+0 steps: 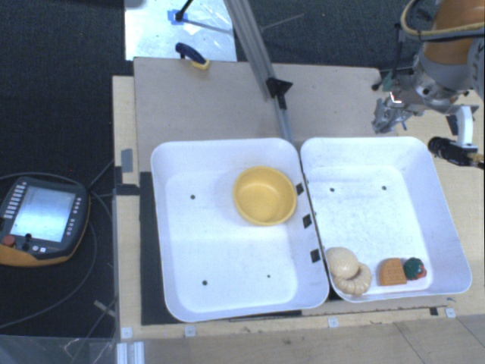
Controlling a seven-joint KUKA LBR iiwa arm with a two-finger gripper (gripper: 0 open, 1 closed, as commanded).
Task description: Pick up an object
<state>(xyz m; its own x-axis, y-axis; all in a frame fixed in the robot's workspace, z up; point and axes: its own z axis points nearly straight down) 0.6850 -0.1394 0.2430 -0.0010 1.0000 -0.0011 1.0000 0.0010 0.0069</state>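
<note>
A yellow bowl [264, 196] sits in the left bin [182, 279], near its upper right corner. In the right bin [447, 233], along the front wall, lie a cream-coloured bun-like toy [347, 269] and an orange piece with a dark green top [402, 271]. My gripper [387, 117] hangs above the far rim of the right bin, well away from all the objects, with nothing seen in it. The orange-banded wrist [451, 14] is at the top right.
A metal pole [258, 48] slants from the top centre to the gap between the bins. A teach pendant [39, 220] lies at the left on the dark floor. A blue and yellow clamp [192, 54] rests at the bench's far edge.
</note>
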